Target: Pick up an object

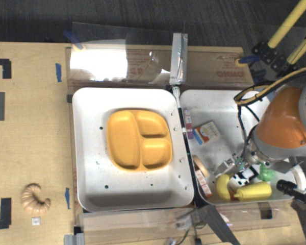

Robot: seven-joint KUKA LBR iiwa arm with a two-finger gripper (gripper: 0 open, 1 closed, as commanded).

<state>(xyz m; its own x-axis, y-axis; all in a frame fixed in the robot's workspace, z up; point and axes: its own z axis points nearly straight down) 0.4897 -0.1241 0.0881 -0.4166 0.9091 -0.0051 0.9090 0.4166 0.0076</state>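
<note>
Several small items crowd the right bin [214,98]: one yellow bottle [253,191], one yellow banana-like piece [223,187], one white-orange carton [209,132]. Gripper [243,168] among them, grip state unclear. One yellow divided tray [139,139] in left bin [86,137].

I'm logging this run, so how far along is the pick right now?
Done: the arm has reached into the right bin. In hand: its gripper sits low among the clutter beside a yellow bottle; nothing is visibly gripped. Left: securing an object and lifting it. The yellow divided tray lies in the left bin.
</note>
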